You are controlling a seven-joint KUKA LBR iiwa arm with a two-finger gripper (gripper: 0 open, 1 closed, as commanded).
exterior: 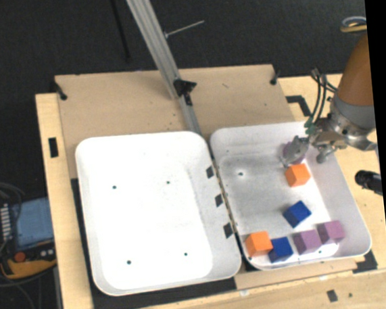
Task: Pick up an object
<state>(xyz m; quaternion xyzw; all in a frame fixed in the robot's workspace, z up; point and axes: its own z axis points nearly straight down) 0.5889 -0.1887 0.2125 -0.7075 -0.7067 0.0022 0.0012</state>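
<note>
My gripper [307, 151] hangs over the upper right part of the right bin [247, 153], and it stands open with nothing between its fingers. An orange cube [297, 174] lies on the bin floor just below the left finger [291, 151], close to it but not between the two. Further down lies a blue cube [296, 213]. Along the bin's front wall sit another orange cube [258, 242], a second blue cube [280, 248] and two purple cubes [307, 240] [331, 231].
The left bin [151, 209] sits beside the right one, with a row of clips along the shared edge. A slanted metal rail [163, 58] runs from the top down to the bins' junction. Cables and a blue box [33, 223] lie off the bench at left.
</note>
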